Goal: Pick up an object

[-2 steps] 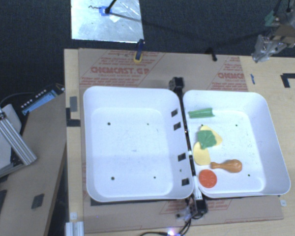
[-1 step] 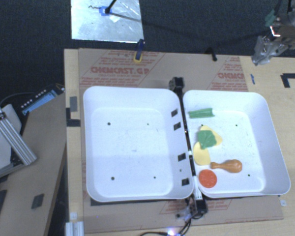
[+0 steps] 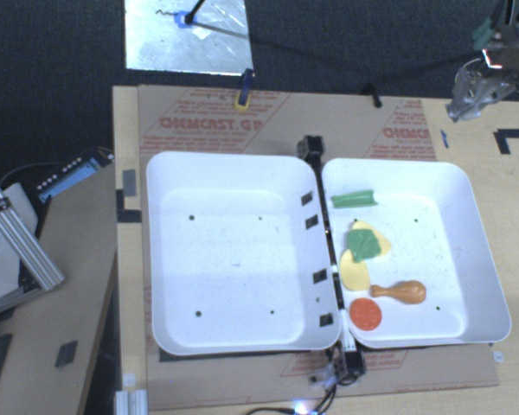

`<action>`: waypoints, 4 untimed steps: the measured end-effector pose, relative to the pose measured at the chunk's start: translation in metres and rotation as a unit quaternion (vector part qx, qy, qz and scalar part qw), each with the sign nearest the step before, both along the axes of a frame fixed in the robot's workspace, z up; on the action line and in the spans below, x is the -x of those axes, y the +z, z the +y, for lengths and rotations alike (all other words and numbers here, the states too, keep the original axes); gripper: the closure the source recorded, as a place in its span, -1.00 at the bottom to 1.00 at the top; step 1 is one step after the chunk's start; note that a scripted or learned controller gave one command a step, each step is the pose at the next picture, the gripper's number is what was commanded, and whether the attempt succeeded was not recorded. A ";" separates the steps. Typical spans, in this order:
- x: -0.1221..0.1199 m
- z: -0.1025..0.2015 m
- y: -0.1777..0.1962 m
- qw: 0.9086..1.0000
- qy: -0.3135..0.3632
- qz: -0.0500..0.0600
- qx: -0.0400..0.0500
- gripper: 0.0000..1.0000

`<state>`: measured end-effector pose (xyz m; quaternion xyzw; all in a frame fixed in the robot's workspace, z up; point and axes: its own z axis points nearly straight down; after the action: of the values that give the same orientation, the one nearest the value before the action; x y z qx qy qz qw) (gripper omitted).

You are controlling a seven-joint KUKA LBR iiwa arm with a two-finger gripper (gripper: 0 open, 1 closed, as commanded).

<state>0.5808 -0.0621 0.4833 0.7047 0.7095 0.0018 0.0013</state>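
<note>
Objects for picking all lay in the right bin [image 3: 480, 232], crowded toward the divider [image 3: 329, 249] that it shared with the left bin [image 3: 169, 180]. Using that divider as the landmark and reading from it rightward: a red disc [image 3: 366, 315] sat just beside its lower end, a yellow piece [image 3: 356, 273] lay close by above the disc with a green leafy piece [image 3: 365, 245] resting on top of it, and a green pod [image 3: 355, 199] lay near the divider's upper stretch. A tan drumstick-shaped piece [image 3: 402, 292] lay a little farther right of the divider, its narrow end pointing back toward the yellow piece. Far to the right and well above the divider, the gripper [image 3: 471, 89] hung over the bench corner outside both bins; whether it was released or clenched I cannot tell at this size and blur, though nothing appeared to be carried beneath it. By my reading the pick had not yet begun. The next move would call for travelling left and down over the right bin, choosing a piece with clear space around it, probably the pod or the drumstick, and descending squarely.
</note>
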 end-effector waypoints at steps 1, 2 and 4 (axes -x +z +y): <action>0.020 0.030 0.023 1.000 0.000 0.000 0.000 1.00; 0.036 0.057 0.054 1.000 0.000 -0.001 0.000 1.00; 0.095 0.117 0.052 1.000 0.000 0.001 -0.001 1.00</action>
<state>0.4859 0.0547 0.5355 0.7045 0.7097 0.0017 0.0004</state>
